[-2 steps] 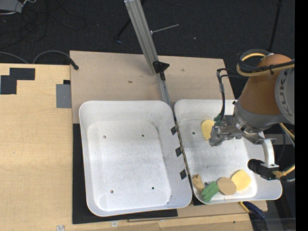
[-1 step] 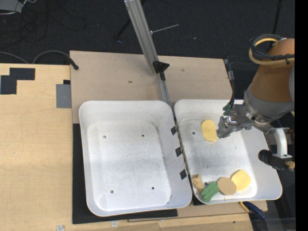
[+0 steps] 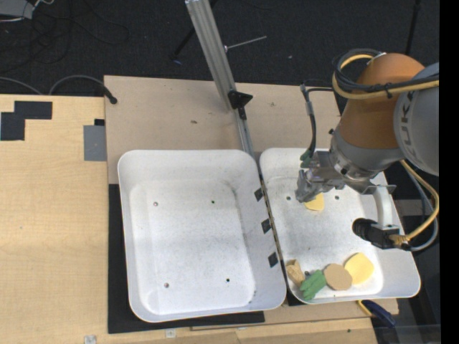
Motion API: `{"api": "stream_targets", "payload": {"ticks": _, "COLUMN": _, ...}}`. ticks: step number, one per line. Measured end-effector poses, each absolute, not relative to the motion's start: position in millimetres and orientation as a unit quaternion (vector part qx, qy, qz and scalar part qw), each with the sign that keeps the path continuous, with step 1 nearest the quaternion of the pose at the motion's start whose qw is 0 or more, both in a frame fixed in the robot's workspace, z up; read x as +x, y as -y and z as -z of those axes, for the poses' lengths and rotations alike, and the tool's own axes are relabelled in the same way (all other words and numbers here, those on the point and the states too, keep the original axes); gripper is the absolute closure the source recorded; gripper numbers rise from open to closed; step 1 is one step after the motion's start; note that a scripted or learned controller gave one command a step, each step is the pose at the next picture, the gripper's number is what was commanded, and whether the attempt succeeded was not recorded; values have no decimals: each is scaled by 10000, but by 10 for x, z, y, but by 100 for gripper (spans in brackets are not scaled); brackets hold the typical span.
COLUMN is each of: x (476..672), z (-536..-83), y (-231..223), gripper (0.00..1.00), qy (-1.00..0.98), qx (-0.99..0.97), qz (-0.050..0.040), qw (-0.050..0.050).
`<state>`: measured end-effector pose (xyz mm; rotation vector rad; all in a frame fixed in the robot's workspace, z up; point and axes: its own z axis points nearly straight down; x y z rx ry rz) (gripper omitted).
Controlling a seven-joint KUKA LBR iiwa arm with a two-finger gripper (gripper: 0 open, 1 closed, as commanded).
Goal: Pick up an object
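Note:
My gripper (image 3: 309,190) hangs low over the upper middle of the right bin (image 3: 337,235). A small yellow piece (image 3: 315,203) lies just under and beside its fingertips; I cannot tell whether the fingers touch it or hold it. At the bin's front edge lie a yellow round piece (image 3: 359,268), a tan disc (image 3: 336,276), a green piece (image 3: 313,285) and a small tan block (image 3: 294,270).
The left bin (image 3: 190,235) sits beside the right one, split from it by a ridge with black clips (image 3: 265,224). A slanted aluminium bar (image 3: 215,56) rises behind the bins. The arm's orange band (image 3: 376,99) and cables overhang the right bin's back right.

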<state>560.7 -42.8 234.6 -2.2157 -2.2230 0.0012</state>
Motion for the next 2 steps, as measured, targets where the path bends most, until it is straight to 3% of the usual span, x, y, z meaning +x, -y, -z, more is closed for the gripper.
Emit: {"api": "stream_targets", "payload": {"ticks": 2, "x": 6049, "z": -2147, "y": -519, "gripper": 100, "qy": 7083, "qx": -7059, "qz": -5, "qw": 10}}
